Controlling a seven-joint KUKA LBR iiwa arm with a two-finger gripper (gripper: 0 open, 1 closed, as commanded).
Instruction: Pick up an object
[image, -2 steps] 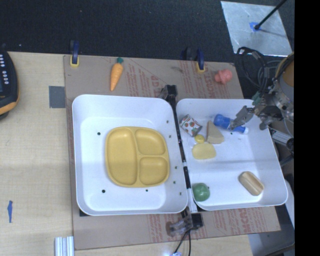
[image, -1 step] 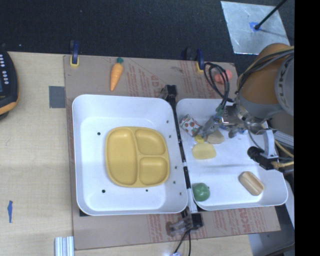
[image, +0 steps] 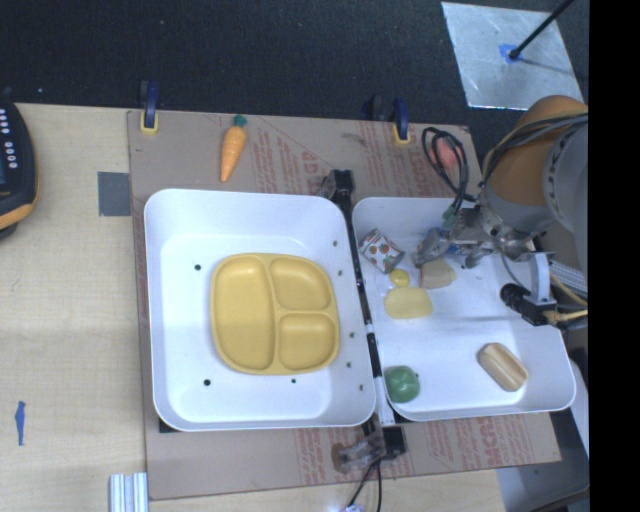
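- Gripper (image: 441, 247) hangs low at the far side of the right bin (image: 455, 395), just above a tan block (image: 436, 275); whether its fingers are spread or closed cannot be told.
- Nearest the camera in that bin lie a green ball (image: 402, 384) and a bread roll (image: 502, 365).
- Farther in sit a pale yellow piece (image: 408, 303) and a small patterned packet (image: 379, 250).
- Left bin (image: 180, 400) holds a yellow divided plate (image: 273, 311).
- Beyond the bins, a toy carrot (image: 232, 150) rests on the board.

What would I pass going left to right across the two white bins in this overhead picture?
Yellow divided plate in the left bin → green ball in the right bin → pale yellow block → tan bread roll.
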